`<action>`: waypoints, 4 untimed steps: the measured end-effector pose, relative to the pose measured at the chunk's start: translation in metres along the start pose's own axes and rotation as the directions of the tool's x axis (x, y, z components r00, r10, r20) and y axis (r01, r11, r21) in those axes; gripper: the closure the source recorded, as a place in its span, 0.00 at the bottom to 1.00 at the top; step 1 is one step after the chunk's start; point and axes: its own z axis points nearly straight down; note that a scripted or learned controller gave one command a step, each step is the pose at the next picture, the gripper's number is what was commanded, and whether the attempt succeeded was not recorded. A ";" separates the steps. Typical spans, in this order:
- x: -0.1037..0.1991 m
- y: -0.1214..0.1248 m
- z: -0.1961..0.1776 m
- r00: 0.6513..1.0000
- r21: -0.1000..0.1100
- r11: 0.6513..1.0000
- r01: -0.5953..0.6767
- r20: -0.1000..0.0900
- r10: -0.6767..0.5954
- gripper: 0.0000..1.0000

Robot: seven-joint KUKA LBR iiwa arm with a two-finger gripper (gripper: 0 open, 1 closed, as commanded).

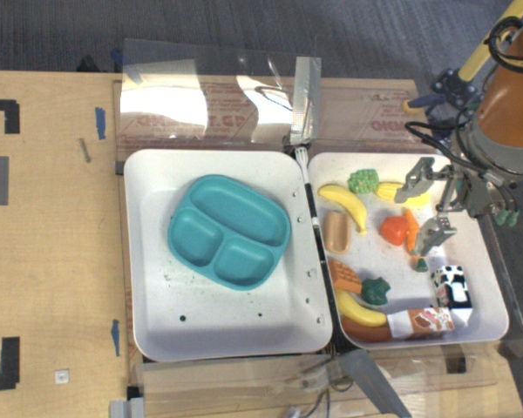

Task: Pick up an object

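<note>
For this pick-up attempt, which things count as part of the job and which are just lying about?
Part of the job: gripper, open above the right bin; orange toy beside it; banana; broccoli.

Lying about: teal divided plate; left bin.

Toy food scattered in the right bin [492,273], none lifted.

A yellow banana [344,204] curves at the bin's ten o'clock, a green broccoli [363,181] just beside it at eleven; a tan bread roll [336,231] lies upright at nine. An orange-red pepper [396,230] sits near the centre. At seven o'clock lie a carrot [346,278], a dark green vegetable [375,291] and a second banana [359,311] (touching one another). A black-and-white carton [451,285] lies at four.
</note>
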 end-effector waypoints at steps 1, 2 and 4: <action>-0.010 -0.008 0.179 1.000 -0.001 1.000 0.014 -0.003 -0.014 0.00; -0.114 -0.004 0.186 0.974 0.008 0.974 -0.225 -0.035 0.225 0.00; 0.014 -0.041 0.186 0.956 0.000 0.956 -0.294 0.010 0.294 0.00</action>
